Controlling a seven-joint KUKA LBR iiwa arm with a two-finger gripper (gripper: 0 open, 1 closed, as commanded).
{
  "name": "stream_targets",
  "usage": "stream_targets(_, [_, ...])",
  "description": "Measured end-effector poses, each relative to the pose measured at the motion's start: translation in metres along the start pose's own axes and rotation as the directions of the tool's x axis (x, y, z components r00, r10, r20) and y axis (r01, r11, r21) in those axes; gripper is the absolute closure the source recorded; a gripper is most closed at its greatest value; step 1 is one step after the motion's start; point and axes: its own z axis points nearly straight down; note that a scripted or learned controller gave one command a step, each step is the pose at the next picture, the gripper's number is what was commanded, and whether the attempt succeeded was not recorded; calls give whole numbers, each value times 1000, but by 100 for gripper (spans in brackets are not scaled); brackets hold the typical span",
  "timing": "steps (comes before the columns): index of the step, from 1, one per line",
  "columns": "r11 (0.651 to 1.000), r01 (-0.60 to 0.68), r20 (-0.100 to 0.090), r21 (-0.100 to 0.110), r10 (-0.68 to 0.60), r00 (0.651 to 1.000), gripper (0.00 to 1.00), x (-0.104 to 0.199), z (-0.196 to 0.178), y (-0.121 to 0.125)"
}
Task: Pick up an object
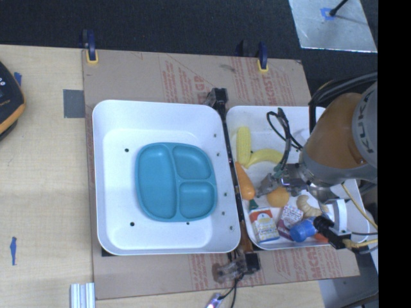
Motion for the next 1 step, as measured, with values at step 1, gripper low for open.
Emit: stream_targets(1, [1000,3,1,2,-3,1000,100,-1,-10,0])
